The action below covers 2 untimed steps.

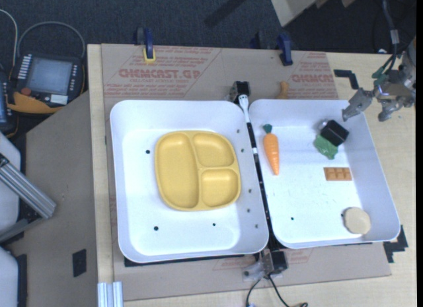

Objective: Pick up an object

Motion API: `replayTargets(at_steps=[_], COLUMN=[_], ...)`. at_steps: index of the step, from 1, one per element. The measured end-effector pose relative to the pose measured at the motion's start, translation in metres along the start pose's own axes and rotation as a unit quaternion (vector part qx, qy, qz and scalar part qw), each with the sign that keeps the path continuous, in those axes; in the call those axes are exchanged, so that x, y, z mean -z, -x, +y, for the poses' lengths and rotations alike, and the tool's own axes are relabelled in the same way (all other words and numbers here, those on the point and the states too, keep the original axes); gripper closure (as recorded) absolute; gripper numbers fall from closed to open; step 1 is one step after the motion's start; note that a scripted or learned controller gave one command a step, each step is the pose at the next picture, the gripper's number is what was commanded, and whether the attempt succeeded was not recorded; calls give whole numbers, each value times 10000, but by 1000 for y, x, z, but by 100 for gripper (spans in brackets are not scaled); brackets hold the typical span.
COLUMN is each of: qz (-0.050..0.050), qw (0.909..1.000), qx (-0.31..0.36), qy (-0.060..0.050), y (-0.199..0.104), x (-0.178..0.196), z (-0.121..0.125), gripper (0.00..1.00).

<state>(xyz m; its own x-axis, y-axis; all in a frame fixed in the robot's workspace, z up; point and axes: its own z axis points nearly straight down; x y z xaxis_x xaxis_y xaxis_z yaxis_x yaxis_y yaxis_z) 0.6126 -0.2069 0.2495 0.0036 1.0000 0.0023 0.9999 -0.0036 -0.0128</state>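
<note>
The right bin (pixel 304 230) holds a toy carrot (pixel 271 152) near its left wall. A small green block with a black piece on top (pixel 328 138) lies at the upper middle. Below it are a flat brown waffle-like tile (pixel 338 174) and a round beige disc (pixel 357 220) near the front right corner. My gripper (pixel 369 108) hovers over the bin's far right corner, up and to the right of the green block. It is open, with nothing between its fingers (pixel 352 107).
The left bin (pixel 132 223) holds a yellow divided plate (pixel 197 169). A black bracket (pixel 241 90) sits at the back between the bins. Blue clamps (pixel 148 39) grip the bench's far edge. A pendant with a screen (pixel 46 74) lies off the bench at left.
</note>
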Motion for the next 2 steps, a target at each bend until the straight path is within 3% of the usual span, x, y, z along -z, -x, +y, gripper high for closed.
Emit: replayTargets(at_steps=[1,2], qz=[-16,-8], qw=[10000,10000], qx=[18,18], qy=[68,45], y=[-1,-3], x=[8,-36], z=[2,-3], gripper=[0,0])
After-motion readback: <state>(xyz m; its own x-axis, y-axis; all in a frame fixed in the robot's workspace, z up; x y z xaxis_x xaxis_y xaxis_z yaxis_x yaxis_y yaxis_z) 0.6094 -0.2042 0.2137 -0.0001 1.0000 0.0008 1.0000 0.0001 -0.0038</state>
